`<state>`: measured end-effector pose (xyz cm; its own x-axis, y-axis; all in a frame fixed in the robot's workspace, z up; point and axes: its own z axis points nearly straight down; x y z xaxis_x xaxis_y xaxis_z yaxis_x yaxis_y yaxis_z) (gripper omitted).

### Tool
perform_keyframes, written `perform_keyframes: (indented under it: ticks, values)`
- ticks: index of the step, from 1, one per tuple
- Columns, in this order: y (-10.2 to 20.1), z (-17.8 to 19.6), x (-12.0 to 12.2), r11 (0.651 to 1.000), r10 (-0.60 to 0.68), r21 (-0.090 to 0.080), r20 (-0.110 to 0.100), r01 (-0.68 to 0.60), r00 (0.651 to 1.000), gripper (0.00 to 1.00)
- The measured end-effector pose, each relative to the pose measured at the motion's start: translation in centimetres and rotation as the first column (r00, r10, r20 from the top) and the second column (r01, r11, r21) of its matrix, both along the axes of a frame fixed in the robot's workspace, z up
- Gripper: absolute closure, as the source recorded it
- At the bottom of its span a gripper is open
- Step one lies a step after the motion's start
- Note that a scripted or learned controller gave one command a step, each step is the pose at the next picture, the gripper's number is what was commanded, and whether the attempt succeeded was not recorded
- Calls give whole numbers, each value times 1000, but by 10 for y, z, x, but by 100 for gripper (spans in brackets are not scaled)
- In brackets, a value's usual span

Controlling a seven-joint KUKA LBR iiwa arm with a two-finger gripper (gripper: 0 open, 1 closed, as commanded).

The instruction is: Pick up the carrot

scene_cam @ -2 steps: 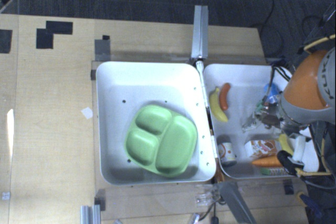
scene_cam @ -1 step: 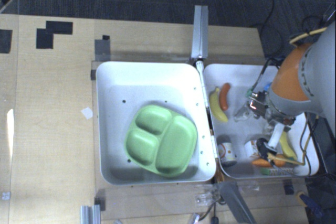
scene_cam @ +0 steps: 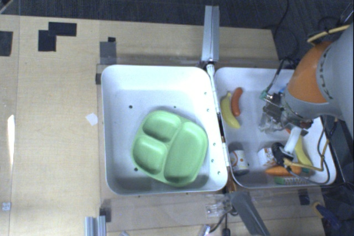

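Carrot [scene_cam: 279, 171] lies by the lower rim of the right-hand bin [scene_cam: 251, 132], apart from the jaws, whose state I cannot tell

Grey arm [scene_cam: 338, 72] cut off by the right edge; its gripper [scene_cam: 272, 116] a metallic blur over the right bin [scene_cam: 246, 77]; below the gripper in frame, the carrot [scene_cam: 276, 171] lies half hidden among clutter [scene_cam: 275, 155] too small to name; a banana [scene_cam: 303, 153] beside it partly covered.

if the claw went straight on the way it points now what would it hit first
Probably the right bin's bare floor: the claw points down at a patch short of the carrot, though depth is unclear.
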<state>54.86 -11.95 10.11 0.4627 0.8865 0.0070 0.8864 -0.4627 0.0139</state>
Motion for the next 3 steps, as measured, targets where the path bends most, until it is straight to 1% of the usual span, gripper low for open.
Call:
perform_keyframes:
  ticks: [1, 2, 3]
  values:
    - [30, -11, 36, 918, -396, 3, -6, 396, 918, 100]
    - [49, 83, -61, 792, -610, 2, -16, 610, 792, 100]
    - [56, 83, 14, 644, -765, 1, -16, 765, 644, 100]
